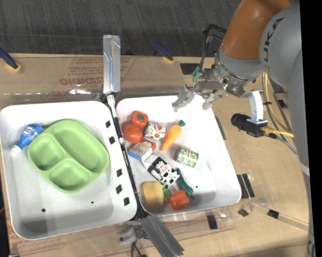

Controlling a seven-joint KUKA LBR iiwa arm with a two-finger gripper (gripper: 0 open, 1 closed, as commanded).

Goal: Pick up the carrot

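Gripper (pixel 194 99) hovered open and empty at the right bin's (pixel 221 173) far edge, carrot (pixel 171 137) lying just nearer

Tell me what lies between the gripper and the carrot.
In the camera view, bare white bin floor lies between the gripper and the carrot; no other item sits on that stretch.

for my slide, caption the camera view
Open pincer above the right bin, up-right of the carrot.
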